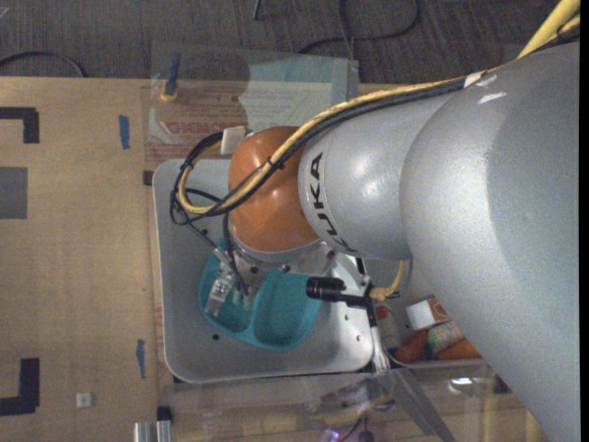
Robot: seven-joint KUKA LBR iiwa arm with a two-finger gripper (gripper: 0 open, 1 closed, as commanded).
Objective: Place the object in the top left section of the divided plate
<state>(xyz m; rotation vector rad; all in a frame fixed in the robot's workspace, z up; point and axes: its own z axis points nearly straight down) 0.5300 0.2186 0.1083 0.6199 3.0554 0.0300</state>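
My arm [442, 201] fills the right of the frame, its orange band [267, 191] at centre. Below the band, the gripper [225, 288] reaches down over the teal divided plate [276, 316], lower centre; I cannot tell its grasp state or whether it holds the object (the wrist blocks my view). The plate lies in a white bin [184, 339], whose left and lower rims show bare floor around it. At lower right, the second bin holds orange and red items [433, 339]. Beyond, cables [368, 7] lie along the top.
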